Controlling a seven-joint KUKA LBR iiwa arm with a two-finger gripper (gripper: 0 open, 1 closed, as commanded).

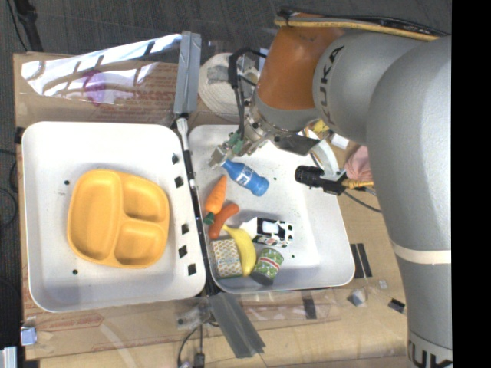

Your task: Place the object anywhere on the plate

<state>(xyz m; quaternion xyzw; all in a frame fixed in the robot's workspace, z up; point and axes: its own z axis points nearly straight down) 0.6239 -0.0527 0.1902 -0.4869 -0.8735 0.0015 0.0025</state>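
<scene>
Hovering low over the far end of the right bin (337, 271), my gripper (230, 150) sits right at the white cap of the blue bottle (247, 177), which lies on its side on the bin floor; whether I have closed on it I cannot tell. I judge the bottle is my pick because it lies apart, while the carrots (218, 205), banana (244, 249) and striped cup (267, 265) crowd together nearer the camera than the bottle. Well left of the bottle, the yellow plate (116, 217) waits in the left bin (46, 152), placed flat and open so anything can land on it.
</scene>
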